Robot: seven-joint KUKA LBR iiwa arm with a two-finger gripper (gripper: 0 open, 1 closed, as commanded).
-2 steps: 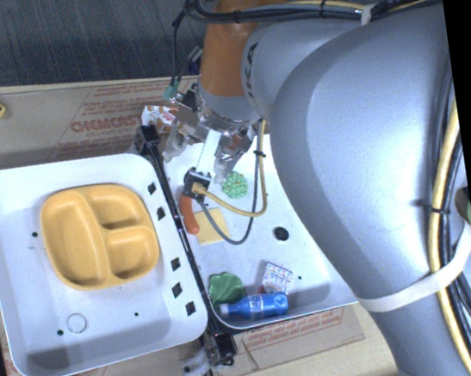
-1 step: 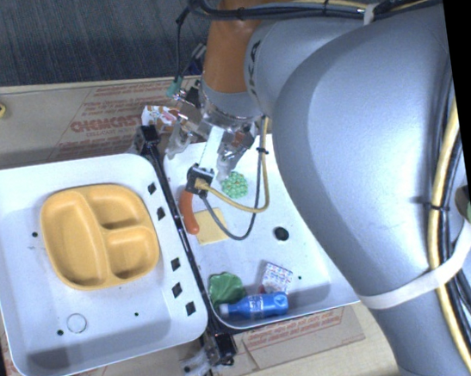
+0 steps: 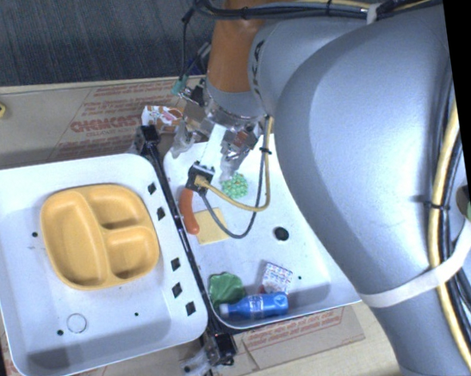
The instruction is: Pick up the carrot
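We saw the carrot (image 3: 188, 212) lying in the right bin (image 3: 300, 243) by its left wall. The claw (image 3: 212, 147) hovered just above it; we could not tell its state.

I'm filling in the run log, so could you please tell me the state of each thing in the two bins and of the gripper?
carrot: lying in the right bin by the divider, not held.
gripper: above the right bin's far end, near the carrot.
yellow divided tray: flat in the left bin.
blue bottle: lying on its side.
green item: resting beside the blue bottle.
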